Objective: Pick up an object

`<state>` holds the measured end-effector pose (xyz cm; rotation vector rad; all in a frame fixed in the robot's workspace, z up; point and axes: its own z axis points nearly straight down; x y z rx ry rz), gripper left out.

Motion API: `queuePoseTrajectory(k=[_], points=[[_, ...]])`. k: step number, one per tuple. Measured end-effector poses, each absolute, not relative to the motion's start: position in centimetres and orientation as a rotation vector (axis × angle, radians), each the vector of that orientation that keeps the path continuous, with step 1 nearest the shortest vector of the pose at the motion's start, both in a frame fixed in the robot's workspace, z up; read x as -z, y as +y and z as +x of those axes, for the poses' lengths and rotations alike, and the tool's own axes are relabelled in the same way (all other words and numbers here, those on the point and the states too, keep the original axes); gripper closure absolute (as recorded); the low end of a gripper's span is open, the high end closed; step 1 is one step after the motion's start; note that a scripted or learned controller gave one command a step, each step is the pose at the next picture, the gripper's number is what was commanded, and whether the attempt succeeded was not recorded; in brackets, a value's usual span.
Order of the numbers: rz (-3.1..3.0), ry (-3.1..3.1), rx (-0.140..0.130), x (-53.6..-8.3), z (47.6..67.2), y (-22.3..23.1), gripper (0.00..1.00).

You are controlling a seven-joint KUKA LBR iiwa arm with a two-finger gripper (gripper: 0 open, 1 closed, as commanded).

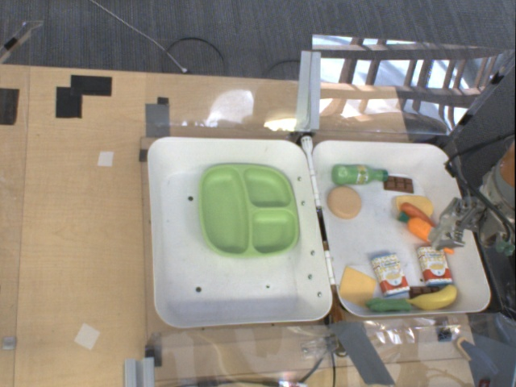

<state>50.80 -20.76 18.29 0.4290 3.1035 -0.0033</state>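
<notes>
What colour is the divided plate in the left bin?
Light green, plain with no pattern; the divided plate shows clearly in the camera view.

I'm seeing the grey arm (501, 176) being cut off by the right edge. The small metal two-finger gripper (448, 232) is blurring — I can't tell its fingers' state — and partly covering the orange toy carrot (418, 228).

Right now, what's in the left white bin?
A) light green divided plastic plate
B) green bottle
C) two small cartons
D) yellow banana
A: the light green divided plastic plate lies alone in the left white bin; bottle, banana and cartons all sit in the right bin.
</notes>
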Motion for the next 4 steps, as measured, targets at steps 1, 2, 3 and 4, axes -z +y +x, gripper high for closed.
queuePoseTrajectory(k=[1,2,3,4], points=[[0.274,3.109,0.004,-9.2,58.9,-19.0,1.0],[0.423,3.104,-0.002,-11.7,55.7,-14.6,1.0],[-0.104,3.129,0.005,-15.0,56.0,-19.9,1.0],[-0.106,3.13,0.003,-14.9,56.0,-19.8,0.0]])
